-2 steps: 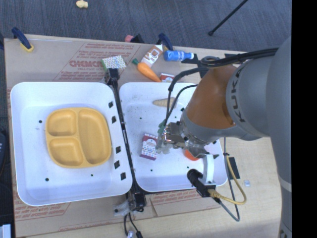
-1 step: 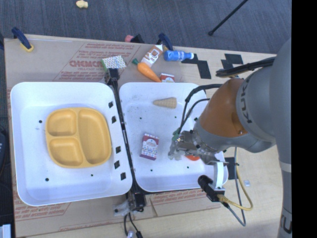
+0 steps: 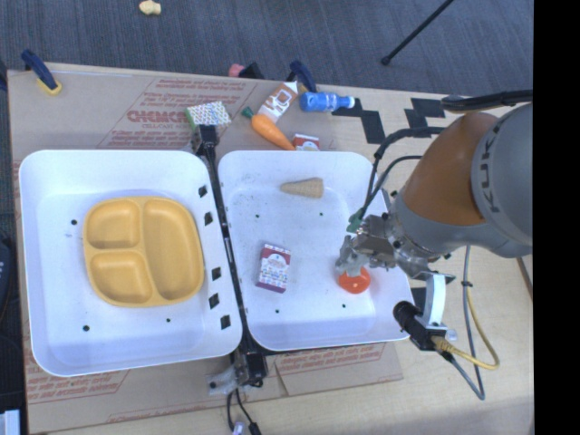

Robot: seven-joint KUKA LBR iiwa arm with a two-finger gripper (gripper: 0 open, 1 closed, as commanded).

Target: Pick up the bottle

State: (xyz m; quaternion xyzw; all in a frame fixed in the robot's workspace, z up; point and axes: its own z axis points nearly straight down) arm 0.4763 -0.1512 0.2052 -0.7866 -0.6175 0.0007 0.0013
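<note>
A small red-orange object, possibly the bottle, lies near the right side of the right bin. My gripper hangs directly over it and hides its upper part, so I cannot tell whether they touch. On the bench behind the bins, outside them, lie a white bottle with an orange label and a blue bottle.
The right bin also holds a tan cone and a small red box. A yellow divided tray fills the left bin. A carrot and a patterned block lie behind the bins.
</note>
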